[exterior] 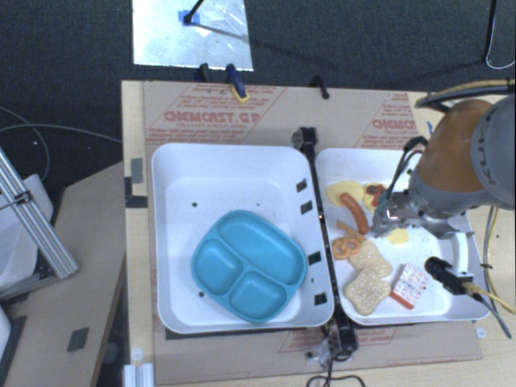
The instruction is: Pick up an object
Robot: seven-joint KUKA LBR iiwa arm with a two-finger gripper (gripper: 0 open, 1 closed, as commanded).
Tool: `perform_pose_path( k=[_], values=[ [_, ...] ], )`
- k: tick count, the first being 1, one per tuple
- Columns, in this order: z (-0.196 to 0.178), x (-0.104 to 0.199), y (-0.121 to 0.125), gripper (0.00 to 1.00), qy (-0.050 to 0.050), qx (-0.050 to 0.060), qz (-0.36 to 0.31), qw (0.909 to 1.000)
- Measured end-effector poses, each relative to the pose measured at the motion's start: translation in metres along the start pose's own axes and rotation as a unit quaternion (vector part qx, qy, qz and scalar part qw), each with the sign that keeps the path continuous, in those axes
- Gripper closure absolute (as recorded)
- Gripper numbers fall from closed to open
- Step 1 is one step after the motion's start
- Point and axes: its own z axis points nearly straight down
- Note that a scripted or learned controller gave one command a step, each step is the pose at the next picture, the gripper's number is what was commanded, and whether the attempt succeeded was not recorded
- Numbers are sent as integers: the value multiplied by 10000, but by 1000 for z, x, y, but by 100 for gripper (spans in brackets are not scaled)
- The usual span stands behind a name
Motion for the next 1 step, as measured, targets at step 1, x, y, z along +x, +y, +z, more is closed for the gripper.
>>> perform_pose_path(
  k=[1],
  values=[
    [34,22,2,100,-23,-75,-18,10000]
  ],
)
